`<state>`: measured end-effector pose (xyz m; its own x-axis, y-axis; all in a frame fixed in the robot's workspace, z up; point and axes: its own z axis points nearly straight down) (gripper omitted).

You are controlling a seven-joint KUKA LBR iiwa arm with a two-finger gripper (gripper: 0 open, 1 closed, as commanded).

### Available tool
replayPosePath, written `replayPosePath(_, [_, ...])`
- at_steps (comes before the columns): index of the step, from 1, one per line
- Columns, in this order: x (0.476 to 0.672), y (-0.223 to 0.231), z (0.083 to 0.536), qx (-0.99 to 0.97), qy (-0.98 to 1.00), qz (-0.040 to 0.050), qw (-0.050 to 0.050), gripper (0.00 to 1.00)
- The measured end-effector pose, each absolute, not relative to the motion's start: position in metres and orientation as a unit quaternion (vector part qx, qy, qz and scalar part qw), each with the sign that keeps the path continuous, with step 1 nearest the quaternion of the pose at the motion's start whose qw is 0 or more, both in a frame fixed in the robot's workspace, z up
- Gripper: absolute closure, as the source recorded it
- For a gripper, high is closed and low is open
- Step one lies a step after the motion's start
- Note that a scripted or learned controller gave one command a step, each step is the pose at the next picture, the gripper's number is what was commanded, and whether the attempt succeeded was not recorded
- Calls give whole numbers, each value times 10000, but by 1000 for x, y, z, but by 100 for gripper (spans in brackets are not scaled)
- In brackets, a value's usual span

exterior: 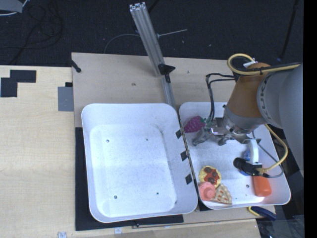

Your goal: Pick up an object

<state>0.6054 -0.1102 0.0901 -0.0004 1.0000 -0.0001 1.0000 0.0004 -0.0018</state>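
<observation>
The gripper (204, 134) sits low in the right bin (277, 195), pointing left, seemingly touching a purple toy (193, 124); whether it grips I cannot tell. The arm (250, 95) bends down from the right. Toy pizza (209, 175) lies nearer.

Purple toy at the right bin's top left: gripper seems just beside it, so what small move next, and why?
Probably nudge the gripper slightly left toward the purple toy, then lower. It sits just right of the toy, not over it, in the right bin.
</observation>
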Motion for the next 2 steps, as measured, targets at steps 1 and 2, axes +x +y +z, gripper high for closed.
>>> replayPosePath(1, [606, -111, 102, -7077, -7065, -1, -2, 100])
replayPosePath(2, [605, -111, 165, -7072, -7070, -16, -21, 100])
